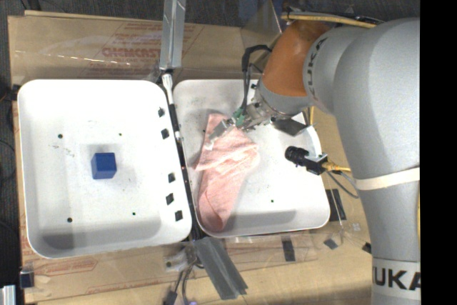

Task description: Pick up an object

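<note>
Pink cloth [223, 169], soft and rumpled, lies lengthwise in the right bin [303, 207], running from its upper middle down toward the near left corner. Its surface looks fuzzy, like towelling. The claw [245, 118] sits at the cloth's upper end, touching or just above it; whether it is clenched or released I cannot tell. A small blue cube [104, 165], hard-edged, rests in the left bin [43, 111], well apart. Both bins are smooth white plastic on a cardboard-covered desk [78, 43].
</note>
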Action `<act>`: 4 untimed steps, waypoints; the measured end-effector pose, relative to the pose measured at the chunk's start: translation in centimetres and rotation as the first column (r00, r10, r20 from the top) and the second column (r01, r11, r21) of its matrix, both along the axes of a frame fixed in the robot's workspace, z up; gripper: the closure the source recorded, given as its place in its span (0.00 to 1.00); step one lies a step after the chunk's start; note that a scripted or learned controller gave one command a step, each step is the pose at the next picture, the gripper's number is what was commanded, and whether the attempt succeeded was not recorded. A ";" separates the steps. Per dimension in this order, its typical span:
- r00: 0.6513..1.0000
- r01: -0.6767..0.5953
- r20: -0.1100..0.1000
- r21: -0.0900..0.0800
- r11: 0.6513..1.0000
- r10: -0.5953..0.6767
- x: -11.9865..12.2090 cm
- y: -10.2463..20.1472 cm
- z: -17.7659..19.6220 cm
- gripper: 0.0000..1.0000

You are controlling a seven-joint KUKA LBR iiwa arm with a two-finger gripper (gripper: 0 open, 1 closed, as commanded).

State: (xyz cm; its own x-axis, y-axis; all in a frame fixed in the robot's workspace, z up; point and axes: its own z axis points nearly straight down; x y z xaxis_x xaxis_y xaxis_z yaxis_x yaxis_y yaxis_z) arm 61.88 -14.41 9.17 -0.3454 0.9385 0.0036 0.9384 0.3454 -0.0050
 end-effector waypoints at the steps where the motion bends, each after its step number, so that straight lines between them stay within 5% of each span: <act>1: 0.997 -0.082 0.004 -0.002 0.997 0.082 0.9 3.2 0.0 0.00; 2: 0.996 -0.084 0.003 -0.002 0.996 0.084 1.0 3.2 1.1 1.00; 3: 0.980 -0.201 0.006 -0.002 0.980 0.201 2.1 12.3 12.5 1.00; 4: 0.992 -0.127 0.001 -0.001 0.992 0.127 3.3 12.9 9.9 1.00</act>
